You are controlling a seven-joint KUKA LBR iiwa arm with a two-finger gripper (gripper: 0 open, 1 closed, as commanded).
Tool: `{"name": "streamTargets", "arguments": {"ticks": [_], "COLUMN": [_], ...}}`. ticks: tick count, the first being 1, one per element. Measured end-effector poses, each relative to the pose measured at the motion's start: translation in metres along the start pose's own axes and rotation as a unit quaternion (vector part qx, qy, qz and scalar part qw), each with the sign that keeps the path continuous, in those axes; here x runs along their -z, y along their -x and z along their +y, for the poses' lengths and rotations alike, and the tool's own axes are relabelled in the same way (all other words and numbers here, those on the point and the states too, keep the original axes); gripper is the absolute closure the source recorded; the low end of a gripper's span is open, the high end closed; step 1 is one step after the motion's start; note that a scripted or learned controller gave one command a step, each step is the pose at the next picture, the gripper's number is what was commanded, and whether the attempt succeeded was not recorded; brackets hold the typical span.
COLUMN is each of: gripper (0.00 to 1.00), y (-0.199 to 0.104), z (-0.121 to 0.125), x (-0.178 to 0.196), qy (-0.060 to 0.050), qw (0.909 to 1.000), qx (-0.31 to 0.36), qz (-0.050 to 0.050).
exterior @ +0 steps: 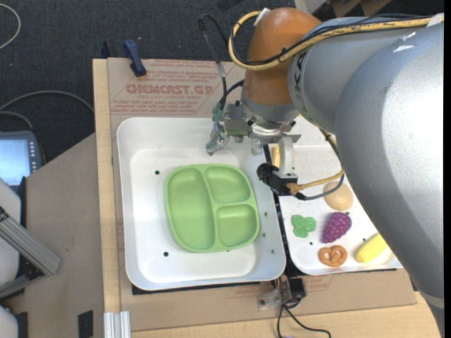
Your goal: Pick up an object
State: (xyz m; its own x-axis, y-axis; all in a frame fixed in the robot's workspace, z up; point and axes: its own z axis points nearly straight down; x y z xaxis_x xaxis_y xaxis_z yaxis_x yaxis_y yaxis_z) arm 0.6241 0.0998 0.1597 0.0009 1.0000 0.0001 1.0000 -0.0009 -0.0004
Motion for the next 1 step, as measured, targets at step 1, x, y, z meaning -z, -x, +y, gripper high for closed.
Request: {"name": "streamTargets", "arguments": {"ticks": [1], "gripper": [0.0], "y": [0.0006], "z": [-0.0256], "x": [-0.0555], "qy": [0.005], "qw": [1.0], "qx": [0.001], "qz": [0.0]}}
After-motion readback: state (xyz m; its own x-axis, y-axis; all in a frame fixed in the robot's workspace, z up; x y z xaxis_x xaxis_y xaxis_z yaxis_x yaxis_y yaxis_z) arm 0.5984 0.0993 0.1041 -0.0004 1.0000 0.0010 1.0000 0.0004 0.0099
